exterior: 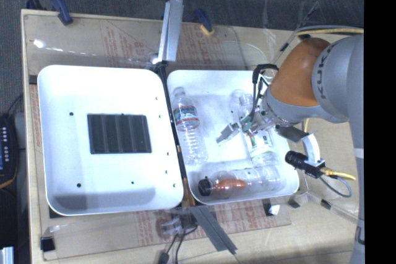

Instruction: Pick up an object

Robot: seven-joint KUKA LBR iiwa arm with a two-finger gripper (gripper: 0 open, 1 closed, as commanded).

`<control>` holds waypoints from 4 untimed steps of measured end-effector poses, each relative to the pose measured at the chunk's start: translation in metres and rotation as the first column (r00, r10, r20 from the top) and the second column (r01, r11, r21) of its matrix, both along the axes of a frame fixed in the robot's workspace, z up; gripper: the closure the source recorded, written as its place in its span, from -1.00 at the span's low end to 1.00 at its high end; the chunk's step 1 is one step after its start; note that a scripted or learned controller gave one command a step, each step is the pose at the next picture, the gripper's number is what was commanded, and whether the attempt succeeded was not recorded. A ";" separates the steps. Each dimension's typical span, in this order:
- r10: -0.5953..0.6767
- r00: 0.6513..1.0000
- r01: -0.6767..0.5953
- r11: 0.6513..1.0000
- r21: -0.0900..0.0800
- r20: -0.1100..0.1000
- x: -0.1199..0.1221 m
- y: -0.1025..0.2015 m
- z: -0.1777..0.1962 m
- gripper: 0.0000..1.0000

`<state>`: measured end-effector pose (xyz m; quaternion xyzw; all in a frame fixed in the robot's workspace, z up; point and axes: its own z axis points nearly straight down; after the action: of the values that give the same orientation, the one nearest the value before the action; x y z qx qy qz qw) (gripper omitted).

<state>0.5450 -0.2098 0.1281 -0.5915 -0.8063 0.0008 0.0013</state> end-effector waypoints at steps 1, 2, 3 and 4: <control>0.000 1.000 0.000 1.000 0.000 0.000 0.000 0.000 0.000 -1.00; 0.000 1.000 0.000 1.000 0.000 0.000 0.000 0.000 0.000 -1.00; 0.013 1.000 -0.013 1.000 -0.001 0.003 0.016 -0.001 0.004 -1.00; 0.013 1.000 -0.013 1.000 -0.001 0.003 0.016 -0.001 0.004 -1.00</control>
<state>0.5611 -0.2109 0.1319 -0.5861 -0.8102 0.0003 -0.0002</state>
